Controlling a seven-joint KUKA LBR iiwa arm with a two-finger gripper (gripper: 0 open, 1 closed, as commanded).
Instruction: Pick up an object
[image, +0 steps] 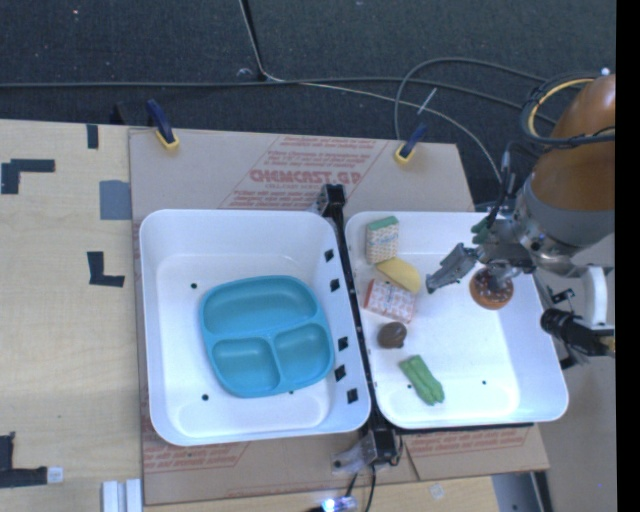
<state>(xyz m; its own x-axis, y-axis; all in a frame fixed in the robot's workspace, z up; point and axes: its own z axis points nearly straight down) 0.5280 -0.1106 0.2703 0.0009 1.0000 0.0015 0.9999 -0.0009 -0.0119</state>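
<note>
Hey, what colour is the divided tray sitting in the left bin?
Light blue. The divided tray shows plainly in the camera view, lying in the left bin.

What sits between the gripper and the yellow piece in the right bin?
Nothing visible. The gripper hangs over bare white floor of the right bin, just right of the yellow piece. The brown round item lies on its other side, away from that path.

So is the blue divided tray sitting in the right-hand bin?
No, the blue divided tray lies in the left bin; the right bin holds the small items.
</note>
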